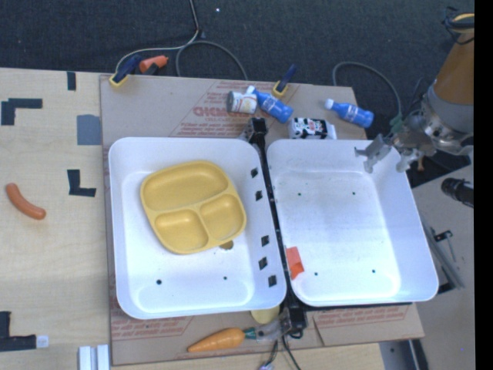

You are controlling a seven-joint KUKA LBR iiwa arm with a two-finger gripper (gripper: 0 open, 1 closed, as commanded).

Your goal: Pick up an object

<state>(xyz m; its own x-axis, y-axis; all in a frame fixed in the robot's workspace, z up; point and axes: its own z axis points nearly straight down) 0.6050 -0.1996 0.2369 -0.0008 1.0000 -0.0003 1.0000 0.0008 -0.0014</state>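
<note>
While the jaws (383, 154) hang spread apart and grasping nothing over the right bin's (400, 280) far right corner, the yellow divided plate (192, 205) lies flat in the left bin (131, 284), towards its far edge.

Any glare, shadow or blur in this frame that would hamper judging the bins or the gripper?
Camera view: lighting is even; the white bins are bright but not blown out. The yellow divided plate casts only a soft shadow. The gripper at the right bin's far corner looks slightly soft, too small to read.
</note>
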